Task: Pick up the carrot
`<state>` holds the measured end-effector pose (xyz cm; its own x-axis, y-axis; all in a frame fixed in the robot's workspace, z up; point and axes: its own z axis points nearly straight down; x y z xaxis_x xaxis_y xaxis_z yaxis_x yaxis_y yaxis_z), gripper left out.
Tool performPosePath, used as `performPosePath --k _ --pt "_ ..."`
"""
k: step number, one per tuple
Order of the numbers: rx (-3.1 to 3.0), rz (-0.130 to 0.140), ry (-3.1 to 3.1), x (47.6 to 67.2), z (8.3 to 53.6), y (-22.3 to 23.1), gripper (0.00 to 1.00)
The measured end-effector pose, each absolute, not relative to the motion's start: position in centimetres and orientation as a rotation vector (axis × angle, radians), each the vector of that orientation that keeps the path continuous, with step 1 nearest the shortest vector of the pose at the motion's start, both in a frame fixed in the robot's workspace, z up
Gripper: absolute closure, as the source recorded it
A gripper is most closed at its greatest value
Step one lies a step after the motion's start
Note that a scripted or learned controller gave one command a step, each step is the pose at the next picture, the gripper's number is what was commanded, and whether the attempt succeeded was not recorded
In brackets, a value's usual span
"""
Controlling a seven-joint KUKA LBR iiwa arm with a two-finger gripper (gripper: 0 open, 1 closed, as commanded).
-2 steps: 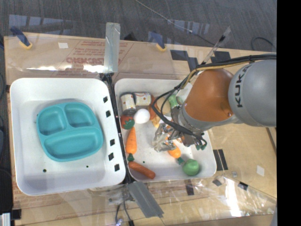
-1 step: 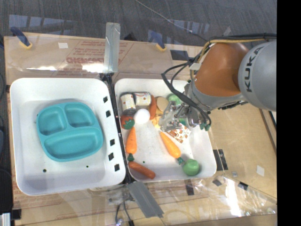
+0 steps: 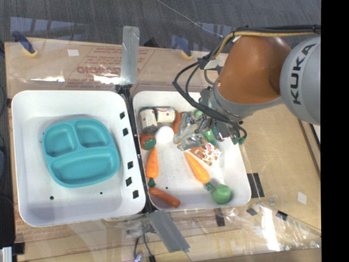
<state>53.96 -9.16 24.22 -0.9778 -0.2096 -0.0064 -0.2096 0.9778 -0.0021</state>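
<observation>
On the desk point(image 3: 283, 146) sit two white bins side by side. Taking the right bin point(image 3: 240, 171) as the landmark, the left bin point(image 3: 22, 146) touches its left wall, and it holds one teal plate point(image 3: 80, 150) with three compartments.

Inside the right bin lie several toy foods. I count three orange carrot-like pieces: one carrot point(image 3: 152, 163) lies close along the bin's left wall, pointing up and down; a second carrot point(image 3: 198, 168) lies slantwise near the bin's middle, its green end toward the lower right; a third, redder piece point(image 3: 164, 197) lies along the bin's near wall at the lower left. One green round fruit point(image 3: 222, 194) sits in the bin's lower right corner, just beside the second carrot's tip. One white egg point(image 3: 164, 135) sits in the upper left part, touching a reddish piece point(image 3: 147, 141) at its left. One tin point(image 3: 156, 115) lies on its side by the bin's far wall. One small printed packet point(image 3: 209, 153) lies just above the second carrot, touching it.

One arm point(image 3: 256, 70), grey with an orange band, reaches over the bin's far right side. Its tool point(image 3: 191, 134) hangs low over the bin's upper middle, just right of the egg and above the second carrot. Whether the tool is open or closed, I cannot tell, nor whether it grips anything.
</observation>
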Motion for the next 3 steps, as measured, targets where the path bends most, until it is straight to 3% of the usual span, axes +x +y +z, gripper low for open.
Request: performPosePath --k 1,2,3 --pt "-0.461 -0.004 3.103 55.5 24.6 -12.0 1.00" --pt "-0.936 -0.004 2.993 59.3 27.1 -14.4 1.00" --pt "-1.526 -0.002 2.743 61.2 26.9 -16.9 1.00"
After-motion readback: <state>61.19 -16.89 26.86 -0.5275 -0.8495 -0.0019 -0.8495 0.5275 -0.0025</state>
